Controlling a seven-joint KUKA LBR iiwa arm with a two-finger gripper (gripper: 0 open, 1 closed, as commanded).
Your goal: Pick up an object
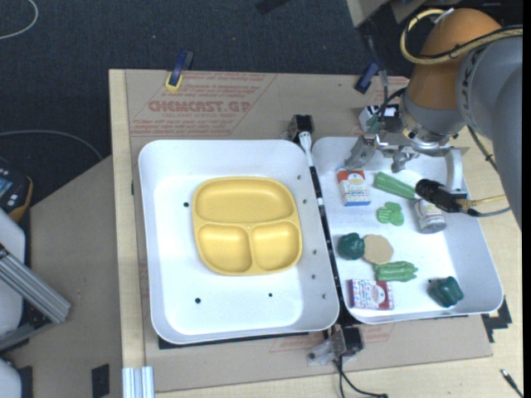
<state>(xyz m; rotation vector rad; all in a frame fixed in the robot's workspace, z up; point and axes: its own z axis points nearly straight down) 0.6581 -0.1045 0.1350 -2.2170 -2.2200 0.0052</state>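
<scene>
White bins, two: I count one yellow divided plate [246, 224] in the left bin [166, 305], about eight small items in the right bin [489, 280], including two cartons [355, 186]. My gripper [388, 143] hangs over its far edge; I cannot tell its opening or grasp. Open floor lies near the right rim.

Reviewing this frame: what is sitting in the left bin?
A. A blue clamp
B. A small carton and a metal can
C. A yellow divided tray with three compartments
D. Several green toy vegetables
C. The left bin holds a yellow divided tray with one long compartment and two smaller ones; the small carton, green pieces and other small items lie in the right bin.
</scene>
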